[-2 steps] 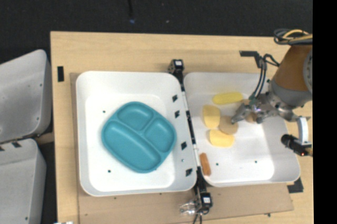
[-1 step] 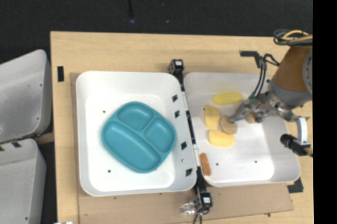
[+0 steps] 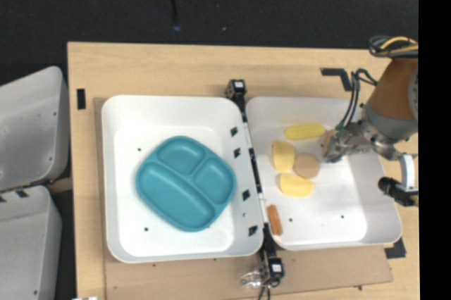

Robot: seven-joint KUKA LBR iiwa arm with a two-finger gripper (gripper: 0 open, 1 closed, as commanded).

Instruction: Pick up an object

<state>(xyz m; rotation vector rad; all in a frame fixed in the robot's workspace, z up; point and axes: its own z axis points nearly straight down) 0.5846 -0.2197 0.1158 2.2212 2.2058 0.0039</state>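
**Claw low in the right bin, beside the food pieces**

Nearest the camera, a small orange-brown sausage (image 3: 274, 219) lies at the right bin's (image 3: 352, 232) left wall. Above it sit a yellow piece (image 3: 296, 185), a round tan piece (image 3: 306, 166) and a pale yellow block (image 3: 283, 156), close together (the tan one touches its neighbours). Further back lies a long yellow piece (image 3: 305, 131). The claw (image 3: 332, 148) is just right of the tan piece; whether it is wide, narrow or holding anything cannot be told. The left bin (image 3: 120, 235) holds a teal divided plate (image 3: 185, 182).
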